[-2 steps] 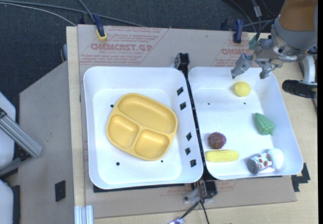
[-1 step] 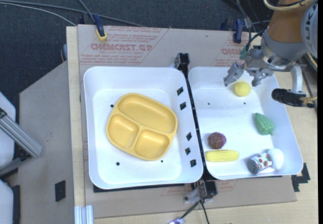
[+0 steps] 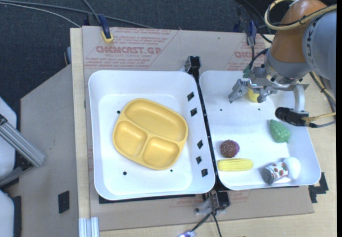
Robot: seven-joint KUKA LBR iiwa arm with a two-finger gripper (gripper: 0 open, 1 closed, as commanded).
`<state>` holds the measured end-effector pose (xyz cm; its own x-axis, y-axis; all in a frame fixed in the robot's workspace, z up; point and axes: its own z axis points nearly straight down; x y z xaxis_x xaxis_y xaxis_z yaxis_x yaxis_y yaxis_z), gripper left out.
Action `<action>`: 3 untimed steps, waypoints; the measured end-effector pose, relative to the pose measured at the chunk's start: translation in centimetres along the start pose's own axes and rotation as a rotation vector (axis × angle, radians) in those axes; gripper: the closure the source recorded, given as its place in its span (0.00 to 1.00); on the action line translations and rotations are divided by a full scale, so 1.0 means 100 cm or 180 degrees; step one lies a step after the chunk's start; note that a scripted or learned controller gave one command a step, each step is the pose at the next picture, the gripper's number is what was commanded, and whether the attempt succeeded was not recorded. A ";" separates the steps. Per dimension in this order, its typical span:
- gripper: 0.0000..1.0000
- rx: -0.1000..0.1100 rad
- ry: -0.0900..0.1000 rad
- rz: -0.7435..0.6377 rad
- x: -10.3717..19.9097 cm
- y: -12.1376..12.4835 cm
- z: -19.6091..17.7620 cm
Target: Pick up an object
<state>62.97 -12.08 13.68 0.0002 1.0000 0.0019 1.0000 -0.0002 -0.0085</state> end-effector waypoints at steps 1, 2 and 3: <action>0.00 -0.0002 0.0001 0.0001 0.001 -0.001 0.053; 1.00 -0.0027 -0.0002 0.0002 0.001 0.001 0.038; 1.00 -0.0045 -0.0009 -0.0005 0.002 0.007 -0.007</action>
<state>63.72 -11.91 14.40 -0.0012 1.0000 -0.0010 1.0000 0.0012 0.0058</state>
